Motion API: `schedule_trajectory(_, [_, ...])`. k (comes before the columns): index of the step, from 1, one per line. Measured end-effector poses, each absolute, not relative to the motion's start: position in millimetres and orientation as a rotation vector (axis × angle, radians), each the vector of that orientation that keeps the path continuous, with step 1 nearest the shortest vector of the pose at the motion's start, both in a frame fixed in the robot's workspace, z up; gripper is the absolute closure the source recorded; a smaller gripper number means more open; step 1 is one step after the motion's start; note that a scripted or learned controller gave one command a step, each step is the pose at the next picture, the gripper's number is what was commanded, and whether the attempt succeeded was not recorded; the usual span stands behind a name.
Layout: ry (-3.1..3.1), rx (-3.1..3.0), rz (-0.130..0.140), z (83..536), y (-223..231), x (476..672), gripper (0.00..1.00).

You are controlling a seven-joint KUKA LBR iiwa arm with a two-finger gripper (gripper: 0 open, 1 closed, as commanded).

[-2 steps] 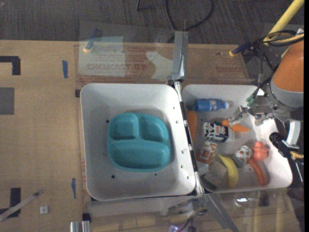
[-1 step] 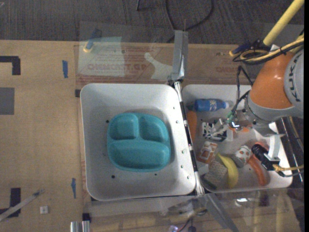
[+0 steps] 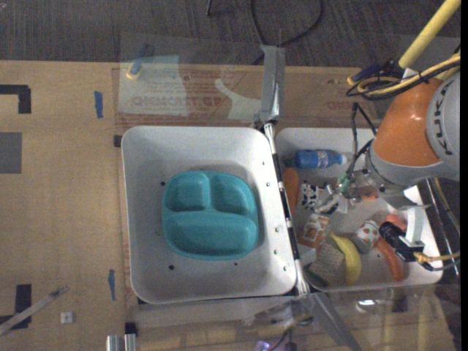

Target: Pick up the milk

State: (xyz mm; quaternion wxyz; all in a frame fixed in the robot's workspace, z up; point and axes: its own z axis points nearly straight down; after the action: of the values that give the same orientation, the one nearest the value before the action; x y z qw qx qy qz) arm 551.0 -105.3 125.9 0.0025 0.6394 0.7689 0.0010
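Note:
The milk [image 3: 312, 195] is a small carton with black-and-white cow patches. It lies in the right bin [image 3: 431, 275], near that bin's left wall and just below an orange carrot-like piece [image 3: 291, 185]. My gripper [image 3: 341, 194] hangs low over the middle of the right bin, right beside the carton's right side. Whether it touches the carton is unclear. The grey and orange arm [image 3: 411, 141] covers the bin's upper right part.
A blue bottle [image 3: 316, 159] lies at the back of the right bin. A small orange box [image 3: 316, 230], a banana [image 3: 350, 257], a grey piece [image 3: 328, 263], a white-and-red cup [image 3: 365, 234] and an orange piece [image 3: 393, 262] crowd the front. The left bin [image 3: 139, 159] holds a teal divided plate [image 3: 210, 214].

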Motion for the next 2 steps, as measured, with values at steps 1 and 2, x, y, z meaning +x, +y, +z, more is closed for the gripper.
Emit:
schedule_trajectory(1, [2.537, 1.853, 0.000, 104.1, -100.7, 556.5, 0.00])
schedule_trajectory(2, [2.529, 1.858, 0.003, 114.3, -103.3, 557.0, 1.00])
